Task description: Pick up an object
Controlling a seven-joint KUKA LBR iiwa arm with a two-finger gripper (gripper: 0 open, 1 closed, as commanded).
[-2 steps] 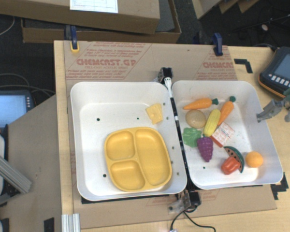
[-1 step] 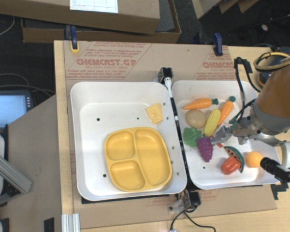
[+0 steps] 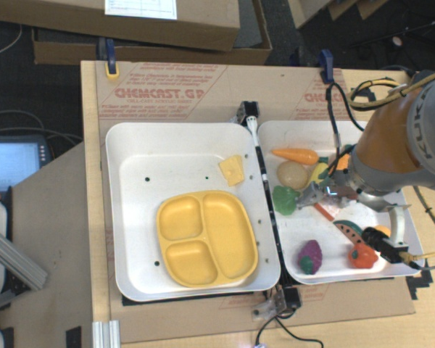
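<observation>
1. Where the arm [image 3: 391, 151] reaches in at the right of the frame, its pincer [image 3: 325, 191] sits low in the right bin [image 3: 333, 275] among toy foods; whether it is spread or pressed together I cannot tell
2. Just left of it lie a pale beige round piece [image 3: 293, 174] and a green piece [image 3: 284, 199], with an orange carrot [image 3: 296, 154] above them
3. Lower in that bin: a purple piece [image 3: 310, 256] and a red-orange one [image 3: 362, 255]
4. Left bin [image 3: 123, 216]: a yellow divided plate [image 3: 205, 238] and a small yellow wedge [image 3: 232, 170]
</observation>
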